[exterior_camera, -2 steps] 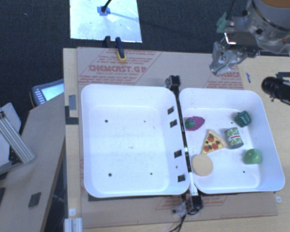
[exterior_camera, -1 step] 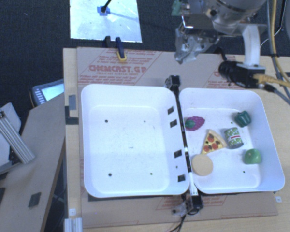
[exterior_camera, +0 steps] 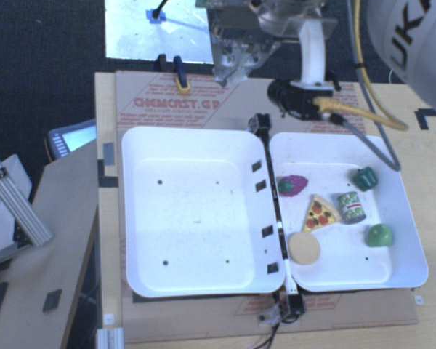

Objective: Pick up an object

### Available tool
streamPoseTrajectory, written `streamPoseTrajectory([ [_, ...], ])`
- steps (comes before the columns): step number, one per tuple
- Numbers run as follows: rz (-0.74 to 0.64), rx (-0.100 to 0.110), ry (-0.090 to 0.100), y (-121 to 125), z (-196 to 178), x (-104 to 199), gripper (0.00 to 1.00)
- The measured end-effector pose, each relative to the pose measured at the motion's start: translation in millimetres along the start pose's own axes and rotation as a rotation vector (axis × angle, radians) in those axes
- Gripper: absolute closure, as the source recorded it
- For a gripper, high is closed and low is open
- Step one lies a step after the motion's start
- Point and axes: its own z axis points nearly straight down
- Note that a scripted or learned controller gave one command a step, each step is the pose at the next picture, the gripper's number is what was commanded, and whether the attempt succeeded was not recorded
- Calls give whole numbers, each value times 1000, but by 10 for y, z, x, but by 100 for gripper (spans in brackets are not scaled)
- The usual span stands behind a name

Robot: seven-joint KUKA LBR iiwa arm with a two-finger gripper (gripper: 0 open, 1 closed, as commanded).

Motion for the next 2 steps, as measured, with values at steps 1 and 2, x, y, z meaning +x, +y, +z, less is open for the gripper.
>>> streamPoseTrajectory([
  [1,4,0,-2,336,7,155,100],
  [2,4,4,-2,-137,0,150,100],
])
